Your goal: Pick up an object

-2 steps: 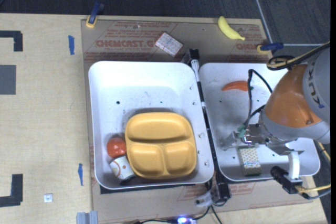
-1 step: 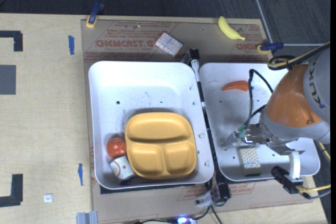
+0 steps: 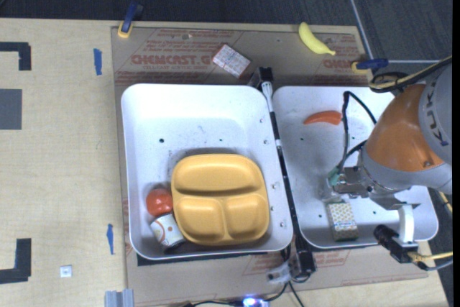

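Note:
In the right bin (image 3: 309, 154), a small speckled block (image 3: 343, 218) lies near the front wall. An orange carrot-shaped piece (image 3: 323, 118) rests toward the back. My gripper (image 3: 346, 185) hangs low over the right bin, just behind the speckled block and close to its far end. The arm's orange band (image 3: 402, 136) covers the bin's right side. The left bin (image 3: 144, 126) holds a yellow divided tray (image 3: 218, 198), with a red-orange ball (image 3: 159, 201) and a small white and orange object (image 3: 166, 229) at its left.
A yellow banana (image 3: 315, 39) and a small patterned box (image 3: 231, 60) lie on the cardboard behind the bins. Blue clamps (image 3: 129, 16) hold the cardboard's corners. A black divider (image 3: 277, 147) runs between the bins. Cables trail near the front right corner.

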You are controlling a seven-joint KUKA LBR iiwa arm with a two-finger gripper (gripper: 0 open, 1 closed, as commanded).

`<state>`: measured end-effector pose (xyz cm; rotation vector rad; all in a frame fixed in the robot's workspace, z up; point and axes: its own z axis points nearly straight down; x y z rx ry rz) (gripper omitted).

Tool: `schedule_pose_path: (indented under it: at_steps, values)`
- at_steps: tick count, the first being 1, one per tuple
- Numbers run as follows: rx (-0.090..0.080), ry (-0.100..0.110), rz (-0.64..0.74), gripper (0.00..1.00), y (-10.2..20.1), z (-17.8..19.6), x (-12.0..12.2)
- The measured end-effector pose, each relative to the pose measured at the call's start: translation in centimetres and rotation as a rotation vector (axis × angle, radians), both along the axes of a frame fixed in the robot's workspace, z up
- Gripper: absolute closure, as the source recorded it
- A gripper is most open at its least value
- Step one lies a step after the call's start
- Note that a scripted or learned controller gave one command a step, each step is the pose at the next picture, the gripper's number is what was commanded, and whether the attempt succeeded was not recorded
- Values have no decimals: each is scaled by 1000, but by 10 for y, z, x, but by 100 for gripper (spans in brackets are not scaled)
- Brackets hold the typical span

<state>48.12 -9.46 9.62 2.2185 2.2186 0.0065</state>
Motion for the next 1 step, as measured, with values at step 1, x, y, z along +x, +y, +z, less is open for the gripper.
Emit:
schedule_pose_path:
  at_steps: [1]
  values:
    - [0, 0, 0, 0, 0, 0, 0]
